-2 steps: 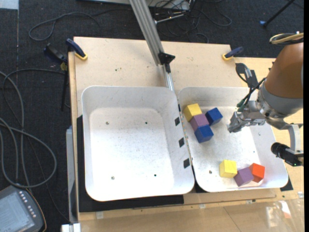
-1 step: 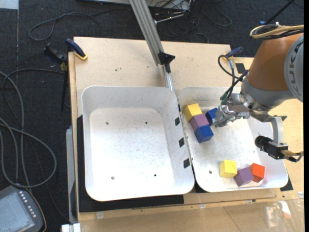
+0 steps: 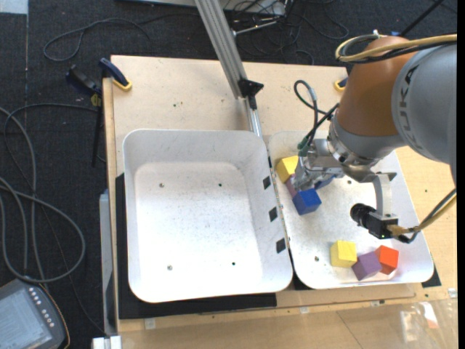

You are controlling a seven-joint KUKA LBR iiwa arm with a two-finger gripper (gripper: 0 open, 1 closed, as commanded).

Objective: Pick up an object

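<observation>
The gripper hangs above the blue cube, its grasp unclear, and neighbouring yellow cube may block it.

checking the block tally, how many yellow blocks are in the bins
2. One yellow block sits in the right bin at its left wall, beside the gripper; the other yellow block lies near the front. The arm may hide more.

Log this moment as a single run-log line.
arm: over right bin | gripper: low beside yellow block, blue block | grasp: unconfirmed | left bin: untouched
</observation>
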